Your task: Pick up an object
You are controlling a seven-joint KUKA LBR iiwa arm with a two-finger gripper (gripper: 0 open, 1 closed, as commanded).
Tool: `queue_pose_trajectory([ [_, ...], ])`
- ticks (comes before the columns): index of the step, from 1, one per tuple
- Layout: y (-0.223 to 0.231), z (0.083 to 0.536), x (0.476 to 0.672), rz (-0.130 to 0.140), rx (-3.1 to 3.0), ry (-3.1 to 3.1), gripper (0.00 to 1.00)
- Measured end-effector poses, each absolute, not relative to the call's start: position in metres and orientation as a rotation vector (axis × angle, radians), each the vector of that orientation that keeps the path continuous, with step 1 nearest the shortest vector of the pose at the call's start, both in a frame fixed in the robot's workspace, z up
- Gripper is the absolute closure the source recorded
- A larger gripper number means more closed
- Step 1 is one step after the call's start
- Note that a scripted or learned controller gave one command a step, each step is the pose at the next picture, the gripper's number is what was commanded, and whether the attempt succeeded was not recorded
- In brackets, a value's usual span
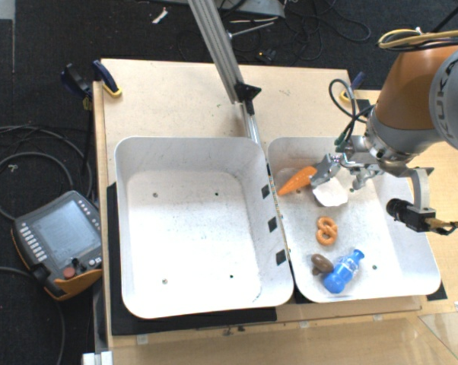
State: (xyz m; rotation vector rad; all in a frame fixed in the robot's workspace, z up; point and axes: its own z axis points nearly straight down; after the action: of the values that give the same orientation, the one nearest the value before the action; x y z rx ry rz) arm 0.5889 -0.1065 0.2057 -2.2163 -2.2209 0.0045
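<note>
My gripper [343, 173] hangs over the upper part of the right bin [411, 268], its fingers spread apart and open. Just below it lies a white lump [332, 195], partly under the fingertips; nothing is clamped between them. An orange carrot [297, 181] lies to the gripper's left, near the bin's inner wall. Farther toward the front sit an orange pretzel [326, 230], a small brown piece [321, 263] and a blue bottle [343, 271].
The left bin [130, 204] stands beside the right one, a divider wall between them. A slanted metal rail [217, 40] runs from the top down to the bins' junction. A teach pendant [58, 238] lies off the bench at left.
</note>
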Motion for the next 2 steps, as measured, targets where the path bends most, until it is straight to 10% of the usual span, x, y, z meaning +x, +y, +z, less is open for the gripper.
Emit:
queue_pose_trajectory([
  [2,-0.108,0.165,0.59,0.005,-2.22,-2.218,0.0],
])
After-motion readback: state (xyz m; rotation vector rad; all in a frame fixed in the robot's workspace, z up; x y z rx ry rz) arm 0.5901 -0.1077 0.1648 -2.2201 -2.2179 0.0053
